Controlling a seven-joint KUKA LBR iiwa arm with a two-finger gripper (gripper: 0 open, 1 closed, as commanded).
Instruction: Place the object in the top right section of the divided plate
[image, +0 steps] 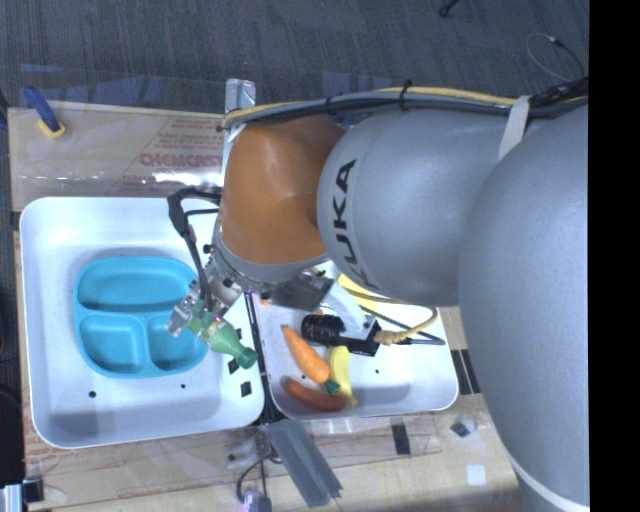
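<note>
A blue divided plate (88, 300) lies in the left bin (50, 400), with one wide section at the top and two smaller ones below. My gripper (193, 314) hangs at the plate's right edge, beside the lower right section. It is shut on a green bottle-shaped object (228, 342), which slants down and to the right from the fingertips, over the bin floor just off the plate. The arm's orange band and grey body hide the top of the right bin.
The right bin (430, 385) holds an orange carrot (306, 356), a yellow piece (341, 370) and a red-brown piece (312, 396) close together near its front wall. A ridge between the bins runs just right of the green object.
</note>
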